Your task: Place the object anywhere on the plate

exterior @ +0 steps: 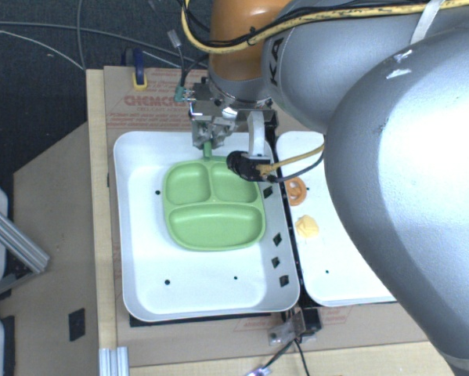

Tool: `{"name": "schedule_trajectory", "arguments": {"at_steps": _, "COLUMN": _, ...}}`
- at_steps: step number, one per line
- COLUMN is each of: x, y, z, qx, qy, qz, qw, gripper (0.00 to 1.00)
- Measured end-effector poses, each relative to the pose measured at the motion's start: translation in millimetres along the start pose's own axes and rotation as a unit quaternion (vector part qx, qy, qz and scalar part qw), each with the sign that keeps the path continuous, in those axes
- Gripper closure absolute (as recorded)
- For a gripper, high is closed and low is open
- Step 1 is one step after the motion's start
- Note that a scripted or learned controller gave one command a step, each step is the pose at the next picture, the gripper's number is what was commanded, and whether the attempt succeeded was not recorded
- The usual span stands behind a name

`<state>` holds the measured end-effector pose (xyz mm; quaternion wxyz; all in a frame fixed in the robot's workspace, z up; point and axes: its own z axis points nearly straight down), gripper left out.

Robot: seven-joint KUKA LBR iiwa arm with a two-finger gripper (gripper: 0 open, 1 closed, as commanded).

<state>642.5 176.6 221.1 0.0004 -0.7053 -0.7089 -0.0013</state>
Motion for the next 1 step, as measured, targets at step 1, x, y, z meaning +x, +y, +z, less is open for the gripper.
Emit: {"name": "schedule_trajectory", "arguments": {"at_steps": 1, "x": -2.9, "y": 0.3, "z": 0.3, "qx": 0.0, "qy": -0.001, "qz": 0.002, "qw": 1.0, "gripper": 0.0}}
